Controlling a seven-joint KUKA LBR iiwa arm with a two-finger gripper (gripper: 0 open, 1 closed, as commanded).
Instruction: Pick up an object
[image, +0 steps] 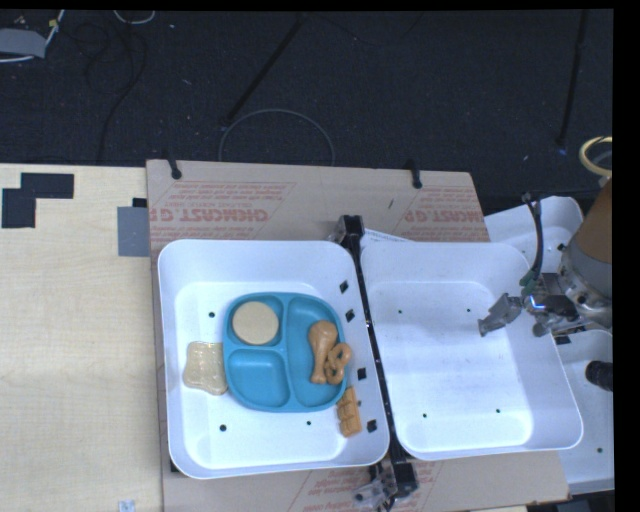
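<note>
A blue divided plate (268, 378) lies in the left bin (190, 440). On it rest a round tan disc (255, 322) and a tan twisted piece (328, 352). A pale beige slab (205, 367) lies against the plate's left edge. Just off the plate's lower right corner sits a small brown chunk (348, 412). My gripper (522, 320) hangs over the right side of the right bin (450, 430), far from all these objects. It is open, with nothing between its fingers.
A black divider (365, 340) runs between the two bins. Both bins rest on a cardboard sheet (300, 205) on the wooden bench. The arm's body and cables (590, 260) crowd the right bin's right rim.
</note>
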